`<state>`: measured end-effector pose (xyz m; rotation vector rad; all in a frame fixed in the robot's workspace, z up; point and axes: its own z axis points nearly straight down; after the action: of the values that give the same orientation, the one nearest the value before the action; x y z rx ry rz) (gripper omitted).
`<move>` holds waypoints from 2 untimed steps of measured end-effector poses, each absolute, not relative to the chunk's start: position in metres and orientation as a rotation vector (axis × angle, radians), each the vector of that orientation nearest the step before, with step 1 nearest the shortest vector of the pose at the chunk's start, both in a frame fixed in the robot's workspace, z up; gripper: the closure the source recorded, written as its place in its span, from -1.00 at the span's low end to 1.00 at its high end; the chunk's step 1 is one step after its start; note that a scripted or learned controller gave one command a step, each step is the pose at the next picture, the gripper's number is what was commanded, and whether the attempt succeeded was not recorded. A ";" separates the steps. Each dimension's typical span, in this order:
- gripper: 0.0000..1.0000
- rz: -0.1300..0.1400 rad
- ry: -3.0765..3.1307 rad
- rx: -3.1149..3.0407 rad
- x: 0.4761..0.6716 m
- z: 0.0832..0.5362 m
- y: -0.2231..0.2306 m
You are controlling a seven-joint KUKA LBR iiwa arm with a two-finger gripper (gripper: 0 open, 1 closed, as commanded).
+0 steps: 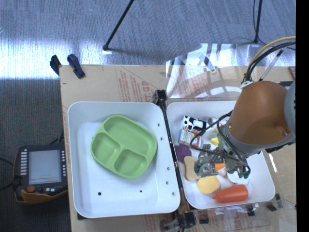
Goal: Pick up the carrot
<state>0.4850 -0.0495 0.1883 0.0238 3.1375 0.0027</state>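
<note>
Over the right bin (270, 190) we have our jaws (215, 164) lowered among a crowd of toy foods, the orange-banded wrist above hiding much of the pile. We cannot tell how wide the jaws stand; clutter and the wrist mask the tips. A small orange patch (220, 167) sits right at the jaws, but we cannot tell what it is. The carrot (231, 193), as we judge the long orange-red piece, lies flat near the bin's front wall, just beside a yellow lemon-like piece (208, 184) and clear of our jaws. Lying loose and low, it probably calls for a descent from above. The left bin (77, 129) holds a green divided plate (124, 146), well apart from our work on the table (116, 81).
</note>
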 end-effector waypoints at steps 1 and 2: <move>1.00 0.002 3.141 -0.093 0.477 0.187 -0.068; 1.00 0.003 3.119 0.410 0.479 0.167 -0.106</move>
<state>0.4789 -0.1061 0.1666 0.4101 3.1186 0.0025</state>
